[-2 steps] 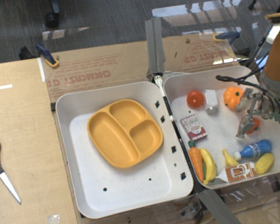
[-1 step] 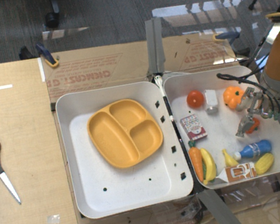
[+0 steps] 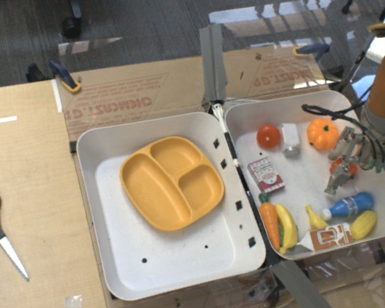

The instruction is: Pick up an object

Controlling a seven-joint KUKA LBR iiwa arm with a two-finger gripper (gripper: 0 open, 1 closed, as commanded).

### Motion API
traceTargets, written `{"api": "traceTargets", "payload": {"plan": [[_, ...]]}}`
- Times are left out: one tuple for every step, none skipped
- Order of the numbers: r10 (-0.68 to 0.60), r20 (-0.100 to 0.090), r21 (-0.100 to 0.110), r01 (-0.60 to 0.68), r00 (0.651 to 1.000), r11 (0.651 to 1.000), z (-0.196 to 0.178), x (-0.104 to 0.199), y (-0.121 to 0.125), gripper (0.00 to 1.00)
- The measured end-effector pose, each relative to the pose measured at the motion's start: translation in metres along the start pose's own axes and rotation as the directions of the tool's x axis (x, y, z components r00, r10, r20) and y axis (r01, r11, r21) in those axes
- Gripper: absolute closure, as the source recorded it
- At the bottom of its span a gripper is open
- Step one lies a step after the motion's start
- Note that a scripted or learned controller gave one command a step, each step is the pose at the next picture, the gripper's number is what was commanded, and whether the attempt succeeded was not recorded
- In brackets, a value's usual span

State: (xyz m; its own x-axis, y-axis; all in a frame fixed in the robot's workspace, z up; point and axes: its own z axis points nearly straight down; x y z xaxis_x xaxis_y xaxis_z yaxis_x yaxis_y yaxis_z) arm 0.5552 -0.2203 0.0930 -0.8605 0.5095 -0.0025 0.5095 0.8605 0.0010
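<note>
Jaws: state cannot be told; the gripper (image 3: pixel 343 169) sits low in the right bin (image 3: pixel 307 240), over a small red item (image 3: pixel 345 168) just below the orange pumpkin (image 3: pixel 321 133). Near it lie a blue bottle (image 3: pixel 349 206), tomato (image 3: pixel 268 136), carrot (image 3: pixel 270 222) and bananas (image 3: pixel 287 225). The left bin (image 3: pixel 125 272) holds a yellow divided plate (image 3: pixel 172 182).

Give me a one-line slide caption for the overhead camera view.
End effector low in the right bin among toy food, near an orange; yellow divided plate in the left bin.
</note>
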Motion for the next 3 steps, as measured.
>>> {"api": "traceTargets", "payload": {"plan": [[0.076, 0.003, 0.000, -0.076, 0.997, 0.997, 0.000, -0.003, 0.000, 0.00], [0.144, 0.004, 0.000, -0.144, 0.990, 0.990, -0.001, -0.060, 0.048, 0.00], [0.176, 0.004, -0.001, -0.176, 0.984, 0.984, -0.001, -0.056, 0.086, 0.00]]}}
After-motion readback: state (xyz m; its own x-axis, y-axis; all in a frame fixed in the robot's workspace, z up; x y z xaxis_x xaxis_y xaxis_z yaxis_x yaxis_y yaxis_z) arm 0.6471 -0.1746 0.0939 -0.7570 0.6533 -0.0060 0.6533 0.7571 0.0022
